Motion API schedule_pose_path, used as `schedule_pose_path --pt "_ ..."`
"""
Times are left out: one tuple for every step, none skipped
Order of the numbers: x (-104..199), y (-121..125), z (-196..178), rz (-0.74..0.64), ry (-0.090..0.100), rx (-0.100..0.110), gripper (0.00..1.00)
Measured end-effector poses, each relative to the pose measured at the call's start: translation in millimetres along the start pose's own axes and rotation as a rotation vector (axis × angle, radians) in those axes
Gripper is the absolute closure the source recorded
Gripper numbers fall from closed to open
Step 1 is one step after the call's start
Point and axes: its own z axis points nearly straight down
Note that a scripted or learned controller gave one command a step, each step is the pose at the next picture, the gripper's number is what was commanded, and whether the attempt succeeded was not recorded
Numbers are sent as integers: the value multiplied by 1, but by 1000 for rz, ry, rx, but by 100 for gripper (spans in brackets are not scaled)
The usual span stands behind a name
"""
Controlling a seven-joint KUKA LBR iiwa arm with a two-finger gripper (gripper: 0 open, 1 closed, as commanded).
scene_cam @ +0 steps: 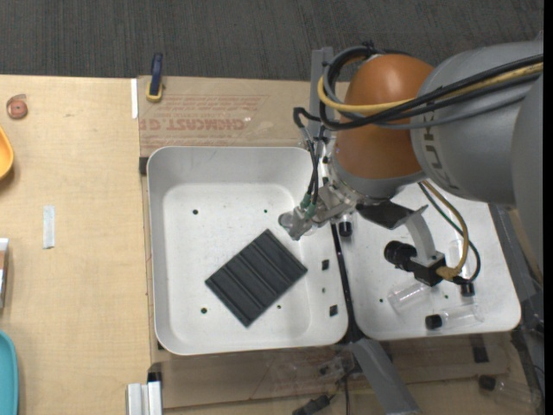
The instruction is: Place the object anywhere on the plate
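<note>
Wooden bench [69,318] bears two white bins: left bin [164,258], right bin [505,305].

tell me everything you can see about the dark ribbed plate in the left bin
The plate is a flat, dark grey, roughly square slab with parallel ridges running along its top, looking like matte plastic or rubber. It lies flat on the floor of the left bin, turned diagonally, near the bin's middle. Nothing touches it; the gripper hangs just off its upper right corner.
</note>
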Motion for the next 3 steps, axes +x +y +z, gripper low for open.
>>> schedule_pose_path --pt "0 0 0 0 0 0 0" --pt "6 25 -143 301 -1 1 0" --pt "6 26 -150 299 -4 5 100"
